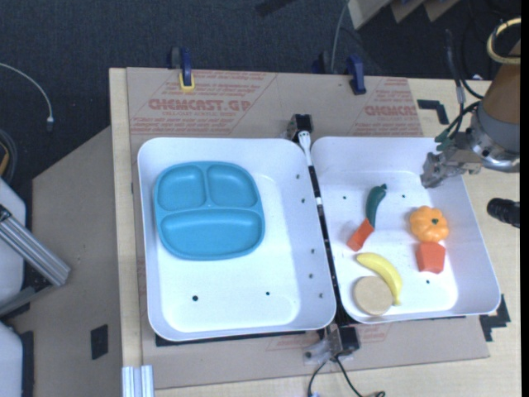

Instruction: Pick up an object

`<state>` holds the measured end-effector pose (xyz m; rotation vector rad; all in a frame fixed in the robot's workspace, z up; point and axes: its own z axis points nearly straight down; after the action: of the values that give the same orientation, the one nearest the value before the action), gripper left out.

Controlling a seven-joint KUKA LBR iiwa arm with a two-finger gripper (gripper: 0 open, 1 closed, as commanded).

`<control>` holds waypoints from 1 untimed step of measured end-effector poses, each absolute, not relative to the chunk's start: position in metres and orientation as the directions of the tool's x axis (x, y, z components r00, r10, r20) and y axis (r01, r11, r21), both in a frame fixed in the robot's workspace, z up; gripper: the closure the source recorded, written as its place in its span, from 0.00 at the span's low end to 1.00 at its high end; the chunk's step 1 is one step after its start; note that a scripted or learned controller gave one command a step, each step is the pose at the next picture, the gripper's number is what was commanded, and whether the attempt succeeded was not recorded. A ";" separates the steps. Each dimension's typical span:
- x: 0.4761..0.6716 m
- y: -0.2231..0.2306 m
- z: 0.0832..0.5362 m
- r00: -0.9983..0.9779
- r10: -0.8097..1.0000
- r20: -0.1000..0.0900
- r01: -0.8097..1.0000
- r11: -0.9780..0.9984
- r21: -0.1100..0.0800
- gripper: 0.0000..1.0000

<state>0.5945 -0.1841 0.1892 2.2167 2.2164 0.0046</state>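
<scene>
Lying nearest the front edge of the right bin: one round tan disc, touching one yellow banana just beside it. Next back: one red-orange block, with one orange pumpkin-shaped piece touching its far side. Toward the bin's middle: one small orange-red wedge, meeting the lower tip of one dark green pepper. Left bin: one blue divided plate, three compartments, set in the far left portion. Farthest back, at the right bin's far right corner: gripper, hanging over the rim, well apart from all pieces. Whether its jaws are released or clenched cannot be told; nothing is seen between them.
</scene>
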 end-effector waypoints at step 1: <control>0.596 -0.185 0.254 -0.001 1.000 -0.004 1.000 0.001 0.010 1.00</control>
<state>0.5957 -0.1852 0.2544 2.2136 2.2160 0.0064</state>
